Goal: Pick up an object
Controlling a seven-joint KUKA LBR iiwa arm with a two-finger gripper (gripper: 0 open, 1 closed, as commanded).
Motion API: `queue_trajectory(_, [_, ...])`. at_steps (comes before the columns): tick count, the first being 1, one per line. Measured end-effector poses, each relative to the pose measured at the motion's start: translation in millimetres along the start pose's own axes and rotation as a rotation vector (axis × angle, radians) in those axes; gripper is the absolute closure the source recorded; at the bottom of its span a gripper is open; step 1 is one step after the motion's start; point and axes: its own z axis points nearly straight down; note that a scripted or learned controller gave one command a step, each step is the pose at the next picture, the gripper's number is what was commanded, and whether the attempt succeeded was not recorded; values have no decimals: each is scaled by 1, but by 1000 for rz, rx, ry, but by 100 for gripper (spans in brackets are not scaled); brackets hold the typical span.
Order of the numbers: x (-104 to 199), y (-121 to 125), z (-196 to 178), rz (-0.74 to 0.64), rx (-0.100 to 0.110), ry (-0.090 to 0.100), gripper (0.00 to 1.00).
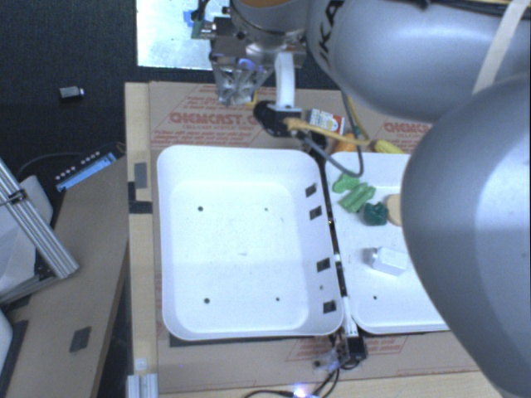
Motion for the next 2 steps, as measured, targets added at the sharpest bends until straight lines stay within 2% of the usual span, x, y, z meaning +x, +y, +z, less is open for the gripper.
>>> queue_trajectory(1, [-51, 0, 19, 7, 3, -3, 100])
queue_trajectory(2, [3, 0, -4, -3, -1, 1, 100])
